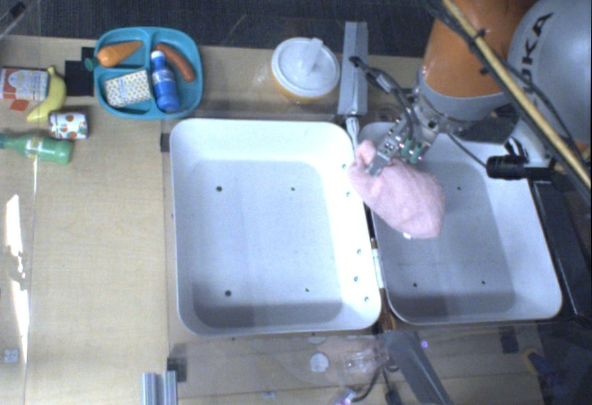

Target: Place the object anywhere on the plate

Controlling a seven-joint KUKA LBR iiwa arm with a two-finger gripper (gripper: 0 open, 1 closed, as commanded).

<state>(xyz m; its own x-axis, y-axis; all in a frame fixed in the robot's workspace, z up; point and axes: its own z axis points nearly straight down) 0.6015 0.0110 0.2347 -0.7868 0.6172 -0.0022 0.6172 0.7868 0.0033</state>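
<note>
A soft pink cloth-like object (409, 198) hangs over the left part of the right bin (481, 292), close to the wall shared with the left bin. My gripper (396, 152) sits at its upper end, shut on the pink material, with the rest drooping down and to the right below the fingers. A blue divided plate (190, 84) lies on the bench at the far left back, outside both bins. It carries a toy carrot, a sausage, a blue bottle and a cracker-like piece.
The left bin (268, 237) lies between the gripper and the blue plate. A white lidded cup (305, 68) stands behind the bins. A banana (51, 96), a small can (68, 125) and a green bottle (37, 148) lie at the bench's left edge.
</note>
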